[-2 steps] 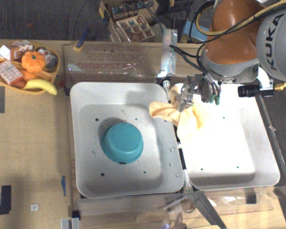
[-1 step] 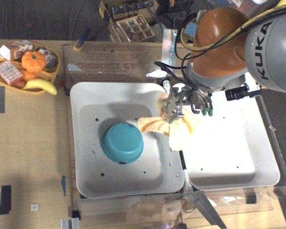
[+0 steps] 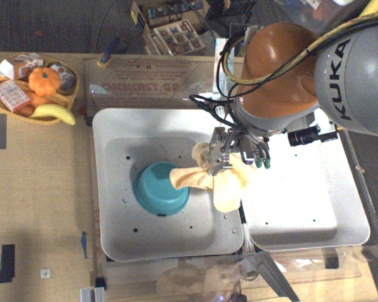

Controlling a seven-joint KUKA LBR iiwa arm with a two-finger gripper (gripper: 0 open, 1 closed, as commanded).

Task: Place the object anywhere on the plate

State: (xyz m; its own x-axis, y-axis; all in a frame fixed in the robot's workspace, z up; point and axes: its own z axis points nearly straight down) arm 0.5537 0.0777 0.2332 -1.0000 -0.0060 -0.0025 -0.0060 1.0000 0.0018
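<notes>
A teal blue plate [image 3: 156, 192] lies in the left bin [image 3: 113, 168], towards its middle. A soft pale yellow cloth-like object [image 3: 227, 190] hangs over the right side of that bin, and one end of it drapes onto the plate's right rim. My gripper [image 3: 225, 160] reaches down from the right, just above the divider between the bins. Its fingers are shut on the upper part of the cloth, which bunches up around them. The arm's orange band and grey wrist hide the bin's far right corner.
The right bin [image 3: 309, 206] lies under the arm. A basket of toy fruit [image 3: 31, 93] stands on the bench at the far left. A cardboard sheet [image 3: 145, 80] and boxes lie behind the bins.
</notes>
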